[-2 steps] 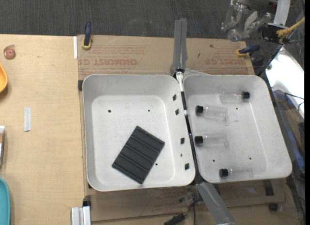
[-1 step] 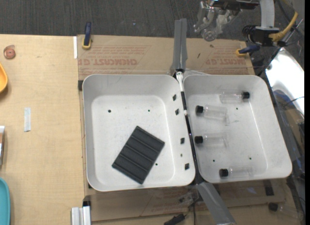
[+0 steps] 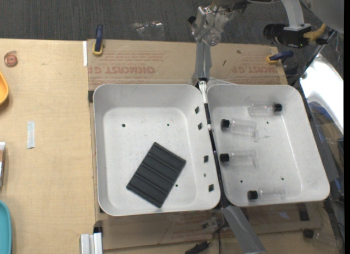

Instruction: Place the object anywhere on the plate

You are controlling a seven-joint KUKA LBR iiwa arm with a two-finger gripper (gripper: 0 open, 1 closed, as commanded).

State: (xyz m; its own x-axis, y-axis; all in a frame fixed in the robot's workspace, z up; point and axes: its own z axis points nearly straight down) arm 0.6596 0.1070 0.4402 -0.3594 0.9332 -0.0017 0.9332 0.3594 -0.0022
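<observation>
View from above the bench, looking down at a slant. Two white bins sit side by side on cardboard: the left bin [image 3: 104, 138] and the right bin [image 3: 306, 154], their inner walls meeting at a seam with black clips.

The plate [image 3: 157, 174] is the dark ribbed rectangular slab lying flat on the floor of the left bin, in its near half. Its long axis runs diagonally, from near-left to far-right.

The objects are four clear vials with black caps, all in the right bin and all lying on their sides: vial A [image 3: 265, 109] at the far side, vial B [image 3: 238, 126] just nearer and to its left, vial C [image 3: 238, 159] toward the middle, and vial D [image 3: 268, 194] by the near wall. Each lies roughly left to right, well apart from the plate.

The gripper [image 3: 209, 31] hangs high beyond the far edge of both bins, roughly over the seam. Something clear and glinting appears at its tip, but whether that is a vial held between the fingers, or whether they are parted or closed, cannot be told.

Key relation: from the gripper, the plate lies nearer and to the left, across the far half of the left bin; the vials lie nearer and to the right. If a vial is in fact carried, the coming move is judged to be a diagonal travel toward the near left and down onto the slab.
</observation>
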